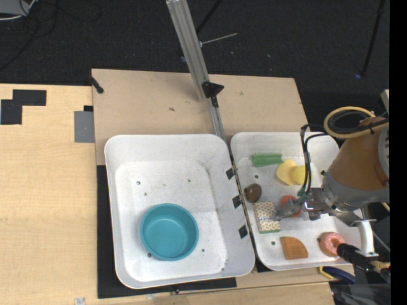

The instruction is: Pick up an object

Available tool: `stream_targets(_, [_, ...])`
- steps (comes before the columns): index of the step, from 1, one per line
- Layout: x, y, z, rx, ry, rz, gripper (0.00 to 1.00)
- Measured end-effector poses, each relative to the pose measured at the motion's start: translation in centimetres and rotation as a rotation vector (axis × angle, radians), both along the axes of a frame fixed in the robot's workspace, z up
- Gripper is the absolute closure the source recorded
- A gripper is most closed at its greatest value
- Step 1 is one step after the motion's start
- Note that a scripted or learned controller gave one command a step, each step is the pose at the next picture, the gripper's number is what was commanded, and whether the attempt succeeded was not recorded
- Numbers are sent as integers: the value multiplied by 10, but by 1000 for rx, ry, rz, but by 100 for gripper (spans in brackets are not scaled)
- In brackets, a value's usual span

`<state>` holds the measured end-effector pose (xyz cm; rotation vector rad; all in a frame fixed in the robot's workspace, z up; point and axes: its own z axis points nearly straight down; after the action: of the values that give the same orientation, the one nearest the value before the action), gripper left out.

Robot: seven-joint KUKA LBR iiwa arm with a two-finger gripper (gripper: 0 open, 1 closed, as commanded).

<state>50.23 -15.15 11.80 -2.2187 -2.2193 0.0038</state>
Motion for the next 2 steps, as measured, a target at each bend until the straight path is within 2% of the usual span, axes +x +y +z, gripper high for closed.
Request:
stream_targets(1, [1,0,-25,-1,-8,0,0])
stream_targets(2, [2,0,-13,-1,-11,0,100])
